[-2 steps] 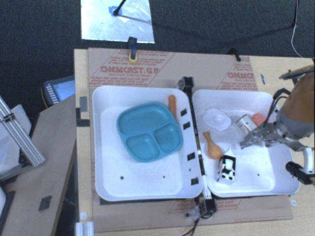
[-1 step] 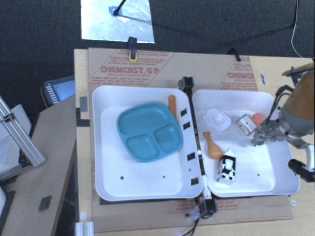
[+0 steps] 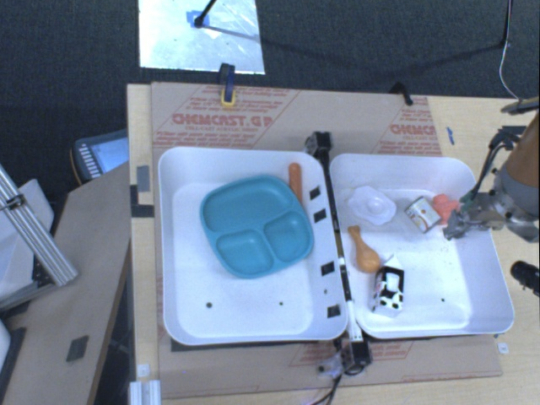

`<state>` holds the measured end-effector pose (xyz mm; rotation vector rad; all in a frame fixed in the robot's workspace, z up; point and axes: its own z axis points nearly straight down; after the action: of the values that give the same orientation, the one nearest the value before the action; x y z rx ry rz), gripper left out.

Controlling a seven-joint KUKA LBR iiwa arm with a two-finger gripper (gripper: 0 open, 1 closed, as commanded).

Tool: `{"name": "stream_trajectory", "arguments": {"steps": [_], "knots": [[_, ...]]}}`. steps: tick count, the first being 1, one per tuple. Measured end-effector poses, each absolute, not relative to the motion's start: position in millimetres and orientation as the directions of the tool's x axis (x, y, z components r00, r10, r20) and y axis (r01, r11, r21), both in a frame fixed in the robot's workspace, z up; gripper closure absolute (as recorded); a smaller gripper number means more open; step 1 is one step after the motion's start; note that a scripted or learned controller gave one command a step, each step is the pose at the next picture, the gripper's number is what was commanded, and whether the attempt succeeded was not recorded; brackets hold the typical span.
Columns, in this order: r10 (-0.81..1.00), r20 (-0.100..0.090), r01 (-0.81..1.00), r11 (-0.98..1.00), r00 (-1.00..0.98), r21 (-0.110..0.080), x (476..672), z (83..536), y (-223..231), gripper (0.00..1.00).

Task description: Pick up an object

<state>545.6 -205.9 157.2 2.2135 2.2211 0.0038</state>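
The bench (image 3: 278, 108) carries two shallow white bins; the left bin (image 3: 190, 310) holds a large blue three-compartment plastic tray (image 3: 256, 236) with a slim orange stick (image 3: 294, 180) at its upper right edge. In the right bin (image 3: 481, 306), largest first, lie a clear plastic cup (image 3: 372, 204), a black-and-white cow-patterned carton (image 3: 389, 290), a tan pear-shaped toy (image 3: 363, 250), a small silver can (image 3: 421, 213) and a coral-pink lump (image 3: 445, 203). The claw (image 3: 456, 226) hangs just beside the can and lump; whether it is spread or closed cannot be told, and nothing visibly sits in it. Centre over one item before you descend, likely the can, clear of the bin wall.
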Motion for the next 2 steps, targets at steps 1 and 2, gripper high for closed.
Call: {"name": "stream_trajectory", "arguments": {"steps": [1, 2], "knots": [[1.000, -0.003, 1.000, 0.005, -0.005, 0.008, 556.3, 216.8, -203.7, 1.00], [1.000, -0.002, 1.000, 0.005, -0.005, 0.006, 557.8, 251.9, -204.0, 1.00]]}}
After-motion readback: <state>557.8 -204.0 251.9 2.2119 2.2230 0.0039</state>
